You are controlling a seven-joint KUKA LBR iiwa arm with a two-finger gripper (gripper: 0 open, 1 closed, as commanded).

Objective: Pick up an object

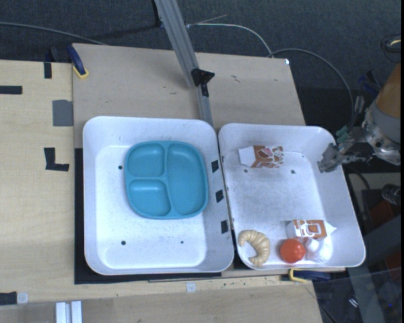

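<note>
Two white bins sit side by side on the bench. The left bin [101, 200] holds a blue divided plate [166, 179]. The right bin [337, 200] holds four objects: a white and brown packet [261, 156] near the far wall, a croissant [256, 245] at the near left corner, a red ball [292, 250] just beside it, and a second white and orange packet [312, 233] touching the ball. My gripper [331, 159] hangs over the right bin's far right rim, well apart from every object. Jaw state: I cannot tell.
</note>
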